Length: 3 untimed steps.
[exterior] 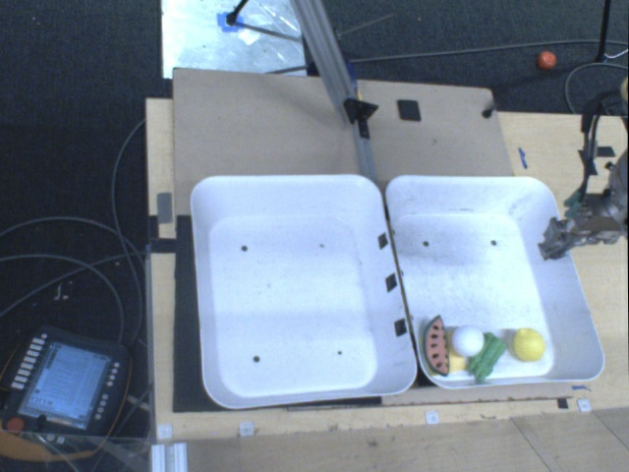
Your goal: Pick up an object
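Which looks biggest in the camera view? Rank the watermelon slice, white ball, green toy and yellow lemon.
1. watermelon slice
2. green toy
3. yellow lemon and white ball: too alike to rank.

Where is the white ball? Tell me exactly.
In the camera view the white ball lies in the right bin, along its near edge, between the watermelon slice on its left and the green toy on its right.

Dark carpet (69,87) surrounds the wooden bench (432,136), with cables (59,254) and a bright floor patch (211,23) beyond.
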Motion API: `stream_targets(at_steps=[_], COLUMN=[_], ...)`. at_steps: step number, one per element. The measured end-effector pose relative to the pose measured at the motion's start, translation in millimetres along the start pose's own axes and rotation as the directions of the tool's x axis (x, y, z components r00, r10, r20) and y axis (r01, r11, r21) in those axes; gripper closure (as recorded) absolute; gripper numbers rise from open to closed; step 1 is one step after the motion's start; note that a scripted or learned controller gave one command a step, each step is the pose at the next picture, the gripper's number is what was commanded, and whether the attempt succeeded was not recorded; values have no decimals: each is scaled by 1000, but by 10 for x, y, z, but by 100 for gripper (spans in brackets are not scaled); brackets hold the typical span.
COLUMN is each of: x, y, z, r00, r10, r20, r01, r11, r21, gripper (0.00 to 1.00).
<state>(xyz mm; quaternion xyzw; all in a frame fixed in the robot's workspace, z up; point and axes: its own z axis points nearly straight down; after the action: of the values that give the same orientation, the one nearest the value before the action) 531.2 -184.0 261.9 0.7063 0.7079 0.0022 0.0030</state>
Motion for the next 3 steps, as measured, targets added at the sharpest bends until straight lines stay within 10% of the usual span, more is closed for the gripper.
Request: stream_targets(at_steps=[3], x=[1], y=[12], z=[-310], r00=[1000], r10=[-2], r20=[0], r01=[2], r11=[1000], r21=[-3], gripper=[100])
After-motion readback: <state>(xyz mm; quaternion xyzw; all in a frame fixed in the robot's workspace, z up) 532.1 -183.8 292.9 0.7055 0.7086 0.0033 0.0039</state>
